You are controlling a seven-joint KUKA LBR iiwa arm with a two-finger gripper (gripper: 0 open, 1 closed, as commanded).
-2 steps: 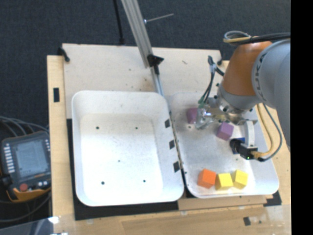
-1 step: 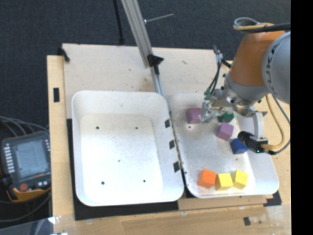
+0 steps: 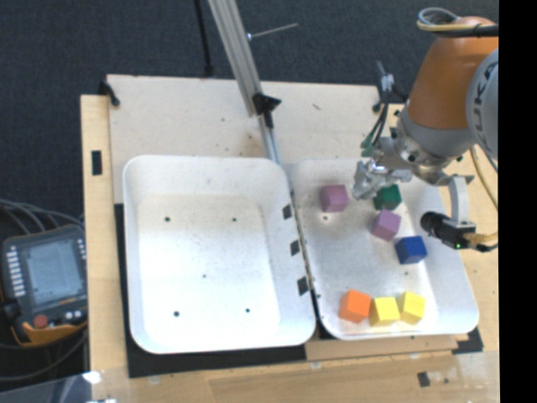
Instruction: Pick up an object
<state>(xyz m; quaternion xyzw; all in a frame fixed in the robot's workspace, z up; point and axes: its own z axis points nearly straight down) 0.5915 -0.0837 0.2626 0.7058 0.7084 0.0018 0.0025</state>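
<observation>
- A teach pendant [image 3: 46,280] lay off the desk [image 3: 193,112] at the far left.
- The left bin [image 3: 138,183] sat on the desk, touching the right bin [image 3: 457,309].
- In the right bin, a purple cube [image 3: 334,197] lay near the divide; an orange cube [image 3: 355,306] and two yellow cubes [image 3: 386,311] [image 3: 413,306] lined the near edge.
- The gripper [image 3: 369,179] hung just beside a green cube [image 3: 388,196]; whether it was clenched or released could not be told.
- A second purple cube [image 3: 386,224] and a blue cube [image 3: 410,249] lay nearby.
</observation>
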